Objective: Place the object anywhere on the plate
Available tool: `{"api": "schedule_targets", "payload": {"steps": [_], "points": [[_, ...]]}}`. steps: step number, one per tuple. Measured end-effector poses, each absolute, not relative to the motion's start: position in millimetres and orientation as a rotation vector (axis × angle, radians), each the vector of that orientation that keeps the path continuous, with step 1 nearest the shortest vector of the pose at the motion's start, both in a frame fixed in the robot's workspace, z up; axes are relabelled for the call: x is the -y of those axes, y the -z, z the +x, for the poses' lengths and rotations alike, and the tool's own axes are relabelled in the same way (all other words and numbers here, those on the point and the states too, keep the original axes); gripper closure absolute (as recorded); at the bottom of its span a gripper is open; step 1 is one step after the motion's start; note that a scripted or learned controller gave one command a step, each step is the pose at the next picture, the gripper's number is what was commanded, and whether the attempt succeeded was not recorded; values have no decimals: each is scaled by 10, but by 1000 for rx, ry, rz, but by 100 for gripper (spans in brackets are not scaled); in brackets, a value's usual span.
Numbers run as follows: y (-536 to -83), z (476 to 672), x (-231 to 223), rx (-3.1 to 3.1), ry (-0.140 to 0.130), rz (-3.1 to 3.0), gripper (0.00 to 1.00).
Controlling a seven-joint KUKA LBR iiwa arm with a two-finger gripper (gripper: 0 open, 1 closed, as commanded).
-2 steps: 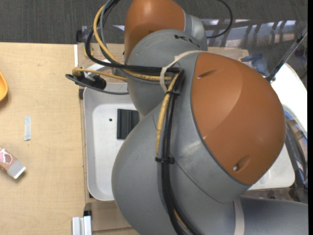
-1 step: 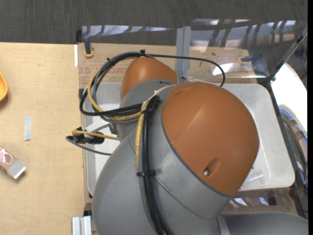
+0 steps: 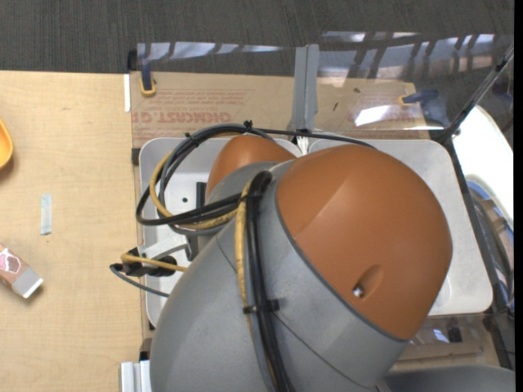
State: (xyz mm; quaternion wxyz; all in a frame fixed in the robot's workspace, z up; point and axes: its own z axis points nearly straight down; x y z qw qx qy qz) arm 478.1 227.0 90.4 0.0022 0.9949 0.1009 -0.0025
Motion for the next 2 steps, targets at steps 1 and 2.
{"api": "schedule_targets", "payload": {"steps": [1,2], "points": [[-1858,4778,-2272,-322,2,3122,0],[-1049,5408,-2259,-422,6,3109,0]]}}
